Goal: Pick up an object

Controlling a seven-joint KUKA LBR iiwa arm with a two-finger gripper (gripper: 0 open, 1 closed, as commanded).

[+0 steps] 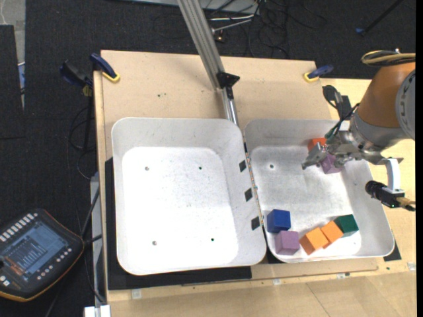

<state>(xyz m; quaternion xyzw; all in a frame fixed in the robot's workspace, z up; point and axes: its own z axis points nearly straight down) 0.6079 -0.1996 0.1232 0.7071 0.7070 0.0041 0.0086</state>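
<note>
My gripper [324,160] hangs over the back part of the right bin [370,197], reaching in from the right. A small purple block [328,165] sits between its fingers, and the fingers are shut on it. An orange block [317,142] lies just behind the gripper, partly hidden by it. Along the bin's front lie a blue block [278,219], a second purple block [287,242], another orange block [315,238] and a green block [346,225].
The left bin [125,177] stands beside the right one, with black clips along the shared rim. A metal pole [205,38] slants down to the bench's back middle. A teach pendant [33,249] lies off the bench at the left.
</note>
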